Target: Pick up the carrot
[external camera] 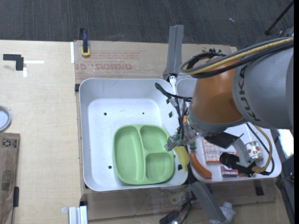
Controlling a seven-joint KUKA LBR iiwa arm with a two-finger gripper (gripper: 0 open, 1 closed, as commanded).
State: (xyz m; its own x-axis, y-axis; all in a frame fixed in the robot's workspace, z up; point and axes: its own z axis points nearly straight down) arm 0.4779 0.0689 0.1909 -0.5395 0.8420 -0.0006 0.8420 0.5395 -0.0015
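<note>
The carrot [201, 168], orange and elongated, lies near the front left corner of the right bin [243, 178]. My gripper [178, 143] hangs over the wall between the two bins, up and to the left of the carrot and apart from it. Just below the gripper sits a yellow, banana-like thing [182, 158]. The arm's orange band and grey body cover most of the right bin.
The left bin [93, 125] holds a green divided plate [140, 155] at its front right. In the right bin I see a small red-printed box [212, 153], a little can [253, 149] and a small pink item [229, 173].
</note>
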